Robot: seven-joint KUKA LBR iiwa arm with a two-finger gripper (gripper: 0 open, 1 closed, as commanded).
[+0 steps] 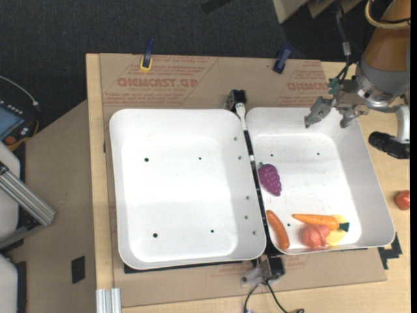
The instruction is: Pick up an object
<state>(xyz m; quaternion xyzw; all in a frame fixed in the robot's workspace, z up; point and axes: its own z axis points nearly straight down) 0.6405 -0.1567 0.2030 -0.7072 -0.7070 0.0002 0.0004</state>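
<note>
Near edge: clamp and cable [264, 276] at the front seam between the two bins, on brown cardboard [189, 77] laid over the bench.
Right bin, front corner: orange sausage-shaped piece [278, 229] lying aslant near the divider; just right of it a carrot [318, 220] lying crosswise, with a pink fruit [314, 237] and a small yellow piece [335, 238] touching below it.
Right bin, middle: purple grape bunch [270, 178] close beside the divider, apart from the front group.
Right bin [365, 175]: white, shallow, bare floor toward the back.
Left bin [176, 181]: white, shallow, a few dark dots on the floor.
Outside, right: small red thing [403, 200] on the bench past the right bin's rim, cut by the frame edge.
Far side, gripper [331, 115]: above the back rim of the right bin, well apart from all the toy food; two fingers spread wide, nothing between them.
Arm: grey wrist with orange band [389, 44] above, reaching in from the right.
Back edge: blue clips [147, 56] pinning the cardboard.
</note>
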